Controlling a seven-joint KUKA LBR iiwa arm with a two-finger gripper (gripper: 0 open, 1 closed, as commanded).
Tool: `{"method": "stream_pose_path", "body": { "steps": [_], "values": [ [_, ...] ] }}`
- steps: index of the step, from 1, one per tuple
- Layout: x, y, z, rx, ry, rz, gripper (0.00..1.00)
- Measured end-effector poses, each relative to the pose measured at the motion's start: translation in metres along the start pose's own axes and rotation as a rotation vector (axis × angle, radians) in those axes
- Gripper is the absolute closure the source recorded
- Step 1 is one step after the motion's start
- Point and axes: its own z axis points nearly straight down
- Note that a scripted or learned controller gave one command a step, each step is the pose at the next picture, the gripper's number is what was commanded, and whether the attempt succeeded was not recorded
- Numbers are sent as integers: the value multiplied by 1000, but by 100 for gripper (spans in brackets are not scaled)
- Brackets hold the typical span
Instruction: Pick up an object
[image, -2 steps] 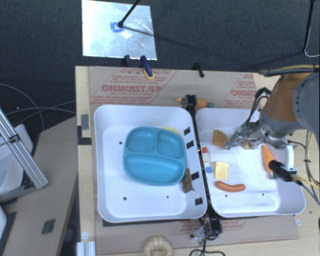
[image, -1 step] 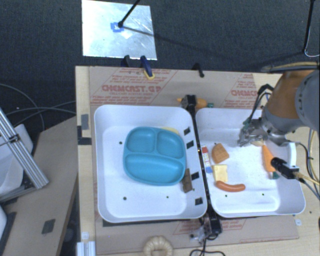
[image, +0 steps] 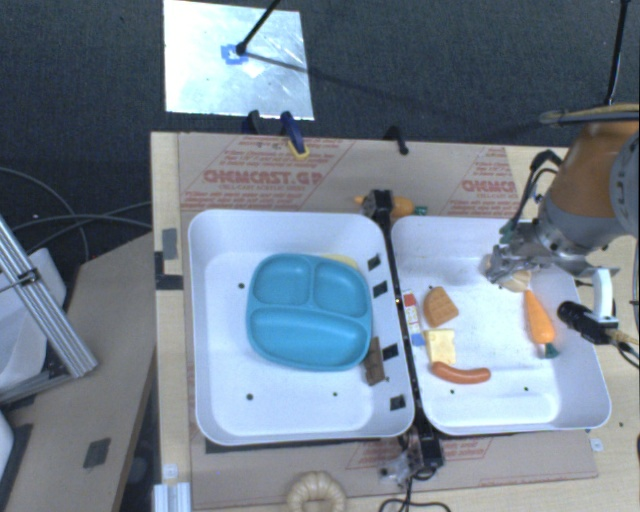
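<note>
Nothing lifted yet: gripper (image: 507, 266) is low in the right bin (image: 480, 415) beside the carrot (image: 539, 318); you can't tell its state.

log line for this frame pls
claw: low in right bin, upper part | grasp: unclear | nearest: carrot | others: sausage, cheese | left bin: blue tray

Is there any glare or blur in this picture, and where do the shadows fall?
Camera view: strong glare on the shiny sheet at the top; the gripper looks slightly blurred; the blue plate and the carrot are sharp, with soft, faint shadows on the white bins.
</note>
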Motion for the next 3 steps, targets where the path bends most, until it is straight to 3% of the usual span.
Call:
{"method": "stream_pose_path", "body": {
  "steps": [1,2,3],
  "values": [
    [-3,-9,-56,-3,-1,4,100],
    [-3,-8,-81,-1,-1,-1,100],
    [46,-28,-92,2,1,-5,100]
  ]
}}
